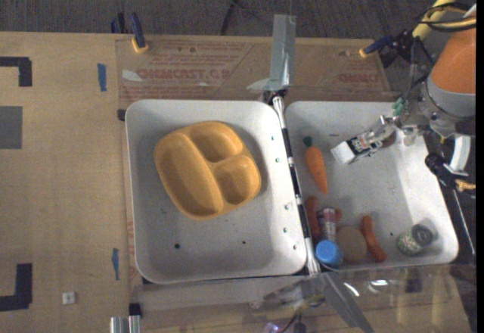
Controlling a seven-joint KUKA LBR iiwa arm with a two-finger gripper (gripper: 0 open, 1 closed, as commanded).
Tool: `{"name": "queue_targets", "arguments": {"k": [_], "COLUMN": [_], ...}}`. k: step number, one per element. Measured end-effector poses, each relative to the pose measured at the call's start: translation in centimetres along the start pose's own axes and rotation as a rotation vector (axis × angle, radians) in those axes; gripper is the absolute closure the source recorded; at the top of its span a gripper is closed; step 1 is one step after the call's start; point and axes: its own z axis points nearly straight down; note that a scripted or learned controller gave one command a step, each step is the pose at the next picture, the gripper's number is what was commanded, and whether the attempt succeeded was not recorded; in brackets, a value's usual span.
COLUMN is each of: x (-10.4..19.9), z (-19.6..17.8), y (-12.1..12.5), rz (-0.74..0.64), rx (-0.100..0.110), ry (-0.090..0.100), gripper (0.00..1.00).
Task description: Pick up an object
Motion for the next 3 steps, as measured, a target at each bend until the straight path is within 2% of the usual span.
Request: {"name": "queue_targets", "arguments": {"k": [1,2,3], "x": [0.3,0.5,0.0], "z": [1.5,1.6,-0.1], "y": [-0.2,3.7,4.2], "rz": [0.036,0.020,0.016], "rx": [-0.015,0.004,-0.019], "ry": [0.004,0.002,-0.021], "gripper": [0.00,0.00,1.00]}}
